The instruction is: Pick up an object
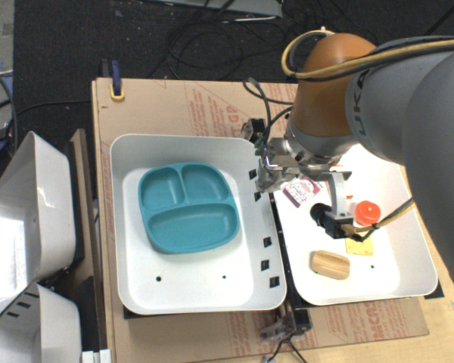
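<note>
My gripper point(286, 174) hangs low over the upper left corner of the right bin point(413, 275), close to the wall between the two bins. A white and pink packet point(300, 191) lies just below and right of it; whether they touch I cannot tell. Further right in that bin sit an orange round object point(368, 212) and a small yellow flat piece point(359, 247). A tan bread-like block point(330, 264) lies near the bin's front. The arm's large grey and orange wrist hides the back of the right bin.
In the left bin point(129, 233) a teal divided plate point(188, 206) lies flat, left of centre. Another white tub point(26, 210) stands off the bench at the far left. Cables run along the back of the bench.
</note>
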### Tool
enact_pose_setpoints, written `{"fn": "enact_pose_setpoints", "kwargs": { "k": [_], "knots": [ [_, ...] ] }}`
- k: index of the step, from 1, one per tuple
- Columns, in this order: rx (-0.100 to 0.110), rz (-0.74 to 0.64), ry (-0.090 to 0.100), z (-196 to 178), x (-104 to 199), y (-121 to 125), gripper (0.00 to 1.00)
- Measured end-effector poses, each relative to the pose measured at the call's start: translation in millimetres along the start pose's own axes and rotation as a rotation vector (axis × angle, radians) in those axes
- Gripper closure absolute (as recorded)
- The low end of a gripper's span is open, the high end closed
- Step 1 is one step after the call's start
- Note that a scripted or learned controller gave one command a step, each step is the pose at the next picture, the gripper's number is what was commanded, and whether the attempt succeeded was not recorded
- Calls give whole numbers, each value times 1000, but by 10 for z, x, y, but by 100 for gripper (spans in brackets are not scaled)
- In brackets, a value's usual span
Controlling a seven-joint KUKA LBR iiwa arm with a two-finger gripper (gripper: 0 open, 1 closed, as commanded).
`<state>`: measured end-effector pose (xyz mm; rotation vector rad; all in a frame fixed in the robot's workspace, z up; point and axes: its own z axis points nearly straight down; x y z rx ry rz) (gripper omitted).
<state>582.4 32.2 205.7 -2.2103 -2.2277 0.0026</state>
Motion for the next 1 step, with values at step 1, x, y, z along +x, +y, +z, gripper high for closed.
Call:
{"fn": "enact_pose_setpoints", "kwargs": {
  "k": [1],
  "knots": [
    [-2, 1, 0, 15, 470, -65, 100]
  ]
}}
